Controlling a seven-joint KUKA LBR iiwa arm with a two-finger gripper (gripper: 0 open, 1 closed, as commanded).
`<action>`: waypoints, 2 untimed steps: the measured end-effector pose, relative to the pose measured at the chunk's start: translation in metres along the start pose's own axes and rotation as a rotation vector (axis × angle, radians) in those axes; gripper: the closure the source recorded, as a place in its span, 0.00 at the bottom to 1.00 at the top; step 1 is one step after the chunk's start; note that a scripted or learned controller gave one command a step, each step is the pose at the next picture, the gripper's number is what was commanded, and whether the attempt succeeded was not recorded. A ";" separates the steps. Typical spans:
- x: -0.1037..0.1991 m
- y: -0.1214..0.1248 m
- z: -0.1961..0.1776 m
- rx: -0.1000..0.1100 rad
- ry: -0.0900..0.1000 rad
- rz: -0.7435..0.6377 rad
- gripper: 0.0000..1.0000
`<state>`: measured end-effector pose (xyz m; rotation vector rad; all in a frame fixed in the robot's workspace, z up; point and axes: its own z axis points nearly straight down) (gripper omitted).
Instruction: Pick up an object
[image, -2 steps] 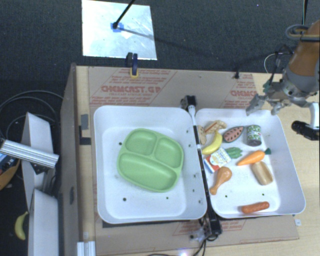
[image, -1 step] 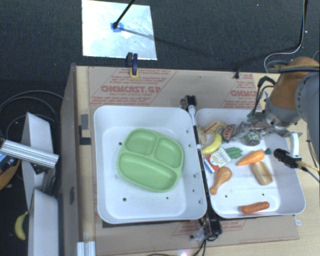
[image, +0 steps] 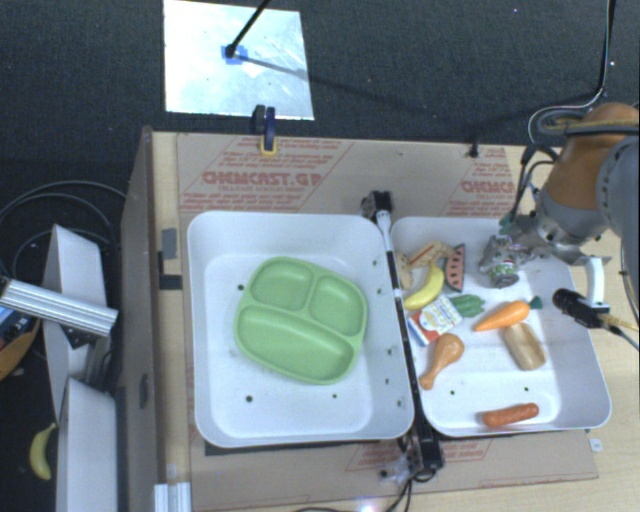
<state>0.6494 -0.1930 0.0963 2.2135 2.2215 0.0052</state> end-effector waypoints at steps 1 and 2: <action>0.079 0.008 -0.075 -0.002 0.003 -0.008 1.00; 0.131 -0.062 -0.089 0.009 0.004 -0.003 1.00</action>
